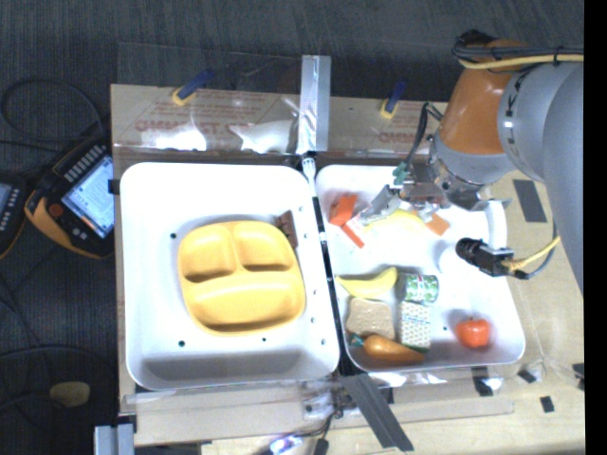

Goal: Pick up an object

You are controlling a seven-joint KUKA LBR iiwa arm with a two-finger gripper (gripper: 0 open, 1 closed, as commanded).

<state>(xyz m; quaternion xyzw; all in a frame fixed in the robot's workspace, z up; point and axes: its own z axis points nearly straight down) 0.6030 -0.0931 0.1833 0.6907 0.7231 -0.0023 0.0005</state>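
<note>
Hovering low over the far end of the right bin, the hand sits near an orange block; whether it grips anything, I cannot tell. A banana, carrot and tomato lie closer. A yellow tray fills the left bin.

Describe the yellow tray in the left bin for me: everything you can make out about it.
The yellow tray looks like moulded plastic, glossy, with rounded corners. It has three compartments: two smaller ones along its far side and one long one along its near side, none holding anything I can make out. It lies flat, slightly rotated, on the floor of the left bin, toward the bin's right half. A small dark brown object sits at its far right corner; contact is unclear.
</note>
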